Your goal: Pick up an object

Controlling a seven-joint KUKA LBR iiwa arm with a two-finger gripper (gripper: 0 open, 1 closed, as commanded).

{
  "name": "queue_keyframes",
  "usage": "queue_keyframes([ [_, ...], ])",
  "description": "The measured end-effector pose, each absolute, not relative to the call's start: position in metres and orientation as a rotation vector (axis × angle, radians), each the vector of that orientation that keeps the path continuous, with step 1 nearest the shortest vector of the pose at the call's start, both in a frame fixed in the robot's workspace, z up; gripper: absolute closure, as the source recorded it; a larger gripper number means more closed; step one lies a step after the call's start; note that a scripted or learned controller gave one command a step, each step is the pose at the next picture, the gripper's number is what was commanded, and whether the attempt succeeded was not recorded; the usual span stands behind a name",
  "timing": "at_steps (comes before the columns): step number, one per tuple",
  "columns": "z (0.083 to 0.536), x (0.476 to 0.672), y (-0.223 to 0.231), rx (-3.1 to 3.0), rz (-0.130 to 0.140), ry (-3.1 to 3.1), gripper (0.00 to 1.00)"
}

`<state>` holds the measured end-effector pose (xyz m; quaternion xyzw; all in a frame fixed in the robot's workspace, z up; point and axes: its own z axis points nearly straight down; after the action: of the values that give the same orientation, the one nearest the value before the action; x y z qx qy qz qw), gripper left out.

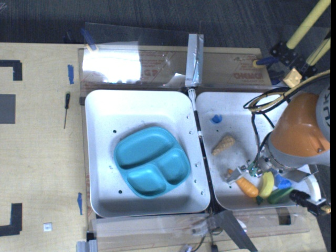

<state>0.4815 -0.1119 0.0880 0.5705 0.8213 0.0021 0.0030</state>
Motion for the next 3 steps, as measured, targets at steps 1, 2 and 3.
queue_keyframes([
  [1, 0.229, 0.549, -0.133, 1.725, 0.007, 2.612, 0.00],
  [2, 0.135, 0.477, -0.133, 1.663, -0.004, 2.674, 0.00],
  [3, 0.088, 0.481, -0.100, 1.765, 0.003, 2.591, 0.00],
])
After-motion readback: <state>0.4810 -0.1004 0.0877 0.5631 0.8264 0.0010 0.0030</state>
